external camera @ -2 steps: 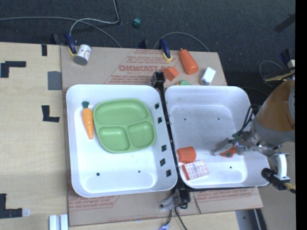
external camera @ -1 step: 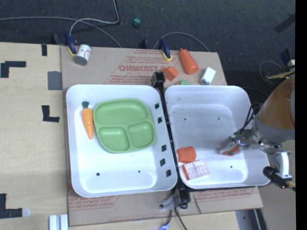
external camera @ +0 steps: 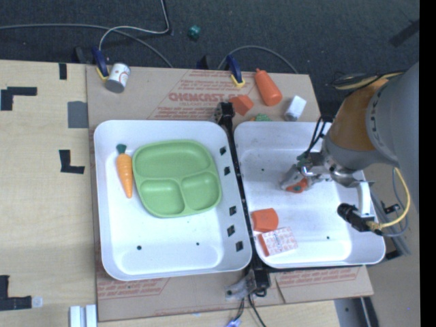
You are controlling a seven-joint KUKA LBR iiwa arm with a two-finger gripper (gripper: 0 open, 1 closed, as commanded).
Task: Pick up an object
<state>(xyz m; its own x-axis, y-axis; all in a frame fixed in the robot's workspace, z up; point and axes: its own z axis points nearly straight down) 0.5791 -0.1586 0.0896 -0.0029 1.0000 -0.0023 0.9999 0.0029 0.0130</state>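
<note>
Reaching in from the right, the arm is lowering its pincer into the right bin, where it is meeting a small red-orange object on the white floor. Whether the pincer is clenched on that piece or merely touching it, I cannot tell. An orange block and a red-patterned packet are lying near the bin's front left corner, well apart from the pincer, likely as other candidates. In the left bin, a green divided plate is sitting beside a toy carrot, out of the way on the desk.
</note>
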